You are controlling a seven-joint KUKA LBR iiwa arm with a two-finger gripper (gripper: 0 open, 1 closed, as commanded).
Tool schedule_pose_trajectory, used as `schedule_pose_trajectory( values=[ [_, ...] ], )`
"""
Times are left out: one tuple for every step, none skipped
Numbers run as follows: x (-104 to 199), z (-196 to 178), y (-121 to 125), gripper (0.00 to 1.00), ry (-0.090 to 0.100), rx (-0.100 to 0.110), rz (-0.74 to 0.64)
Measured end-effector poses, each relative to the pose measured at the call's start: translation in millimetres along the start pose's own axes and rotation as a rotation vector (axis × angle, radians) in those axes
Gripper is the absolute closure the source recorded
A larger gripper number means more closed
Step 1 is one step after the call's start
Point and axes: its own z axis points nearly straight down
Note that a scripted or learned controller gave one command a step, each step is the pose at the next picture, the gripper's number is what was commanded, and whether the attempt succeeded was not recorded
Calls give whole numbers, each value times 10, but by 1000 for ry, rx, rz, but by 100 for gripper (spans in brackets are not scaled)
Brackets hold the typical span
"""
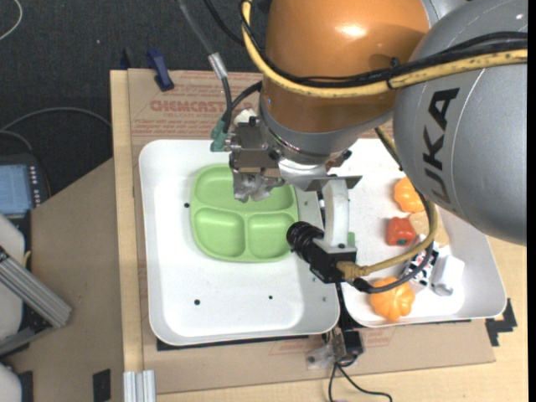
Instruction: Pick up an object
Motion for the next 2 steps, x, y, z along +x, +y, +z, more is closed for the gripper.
schedule_pose_trajectory(
  values=[
    [-83,-38,3,100,-9,12,14],
    [-75,-141,8,100,-9,10,13]
  ],
)
